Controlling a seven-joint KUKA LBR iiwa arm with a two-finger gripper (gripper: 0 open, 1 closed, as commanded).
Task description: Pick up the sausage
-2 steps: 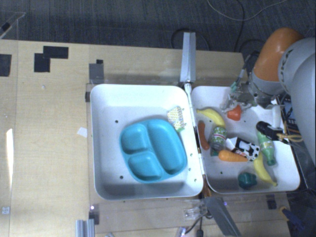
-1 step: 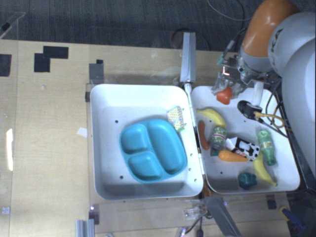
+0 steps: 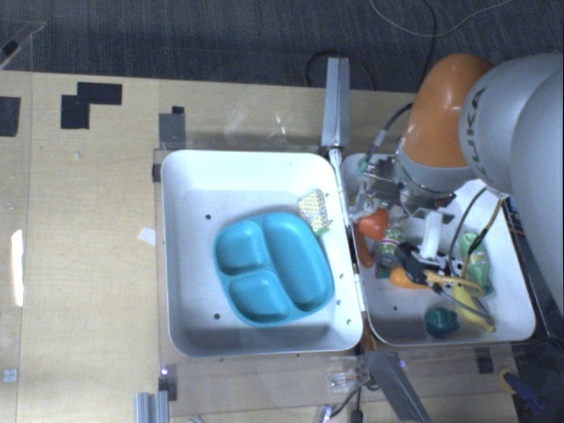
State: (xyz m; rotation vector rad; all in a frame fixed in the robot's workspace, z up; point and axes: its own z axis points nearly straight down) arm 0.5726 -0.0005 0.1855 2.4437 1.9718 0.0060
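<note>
The arm reaches in from the right, and its grey wrist with the orange band (image 3: 445, 113) hangs over the right bin (image 3: 520, 320). My gripper (image 3: 394, 221) points down into the back left part of that bin, among the toy foods. A reddish, elongated piece that looks like the sausage (image 3: 368, 234) lies against the bin's left wall, right beside the gripper's left side. The wrist and cables hide the gripper's tip, and nothing can be seen held in it.
More toys lie in the right bin: an orange piece (image 3: 401, 278), a yellow banana (image 3: 463, 296), a teal lump (image 3: 441, 322) and a green item (image 3: 477, 256). The left bin (image 3: 185, 236) holds a blue divided plate (image 3: 273, 267) and a small yellow-white item (image 3: 315, 208).
</note>
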